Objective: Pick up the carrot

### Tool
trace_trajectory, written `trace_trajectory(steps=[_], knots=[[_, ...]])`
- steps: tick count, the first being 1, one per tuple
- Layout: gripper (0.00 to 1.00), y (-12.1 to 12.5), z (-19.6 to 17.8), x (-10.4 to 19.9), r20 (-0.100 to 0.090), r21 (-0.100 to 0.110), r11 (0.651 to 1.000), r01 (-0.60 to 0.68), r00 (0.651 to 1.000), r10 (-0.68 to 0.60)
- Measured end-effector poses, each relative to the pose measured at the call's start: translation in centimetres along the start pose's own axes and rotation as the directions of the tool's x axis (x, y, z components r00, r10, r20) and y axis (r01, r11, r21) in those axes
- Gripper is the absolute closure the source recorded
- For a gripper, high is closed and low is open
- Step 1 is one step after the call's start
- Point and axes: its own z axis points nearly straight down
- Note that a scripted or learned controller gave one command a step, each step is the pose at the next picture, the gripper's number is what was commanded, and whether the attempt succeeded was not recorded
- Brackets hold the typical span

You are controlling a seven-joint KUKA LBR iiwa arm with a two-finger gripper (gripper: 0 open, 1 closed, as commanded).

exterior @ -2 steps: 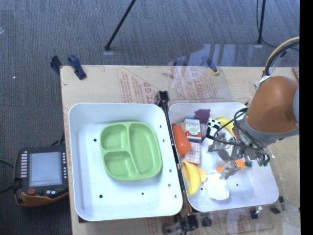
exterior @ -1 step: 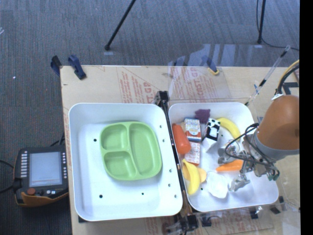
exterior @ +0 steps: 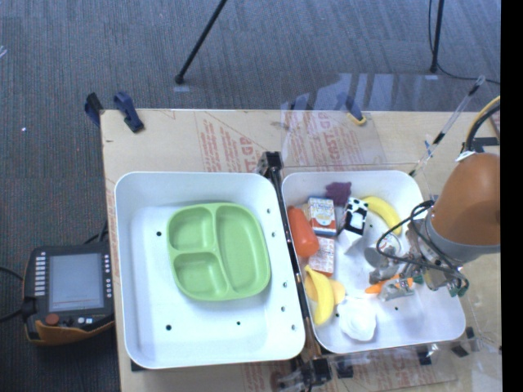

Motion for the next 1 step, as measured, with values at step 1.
trace_trajectory(steps=[1], knots=[[0.00,0.03,0.03,0.00,0.000,0.000,1.000,0.001,1.000,-0.001]])
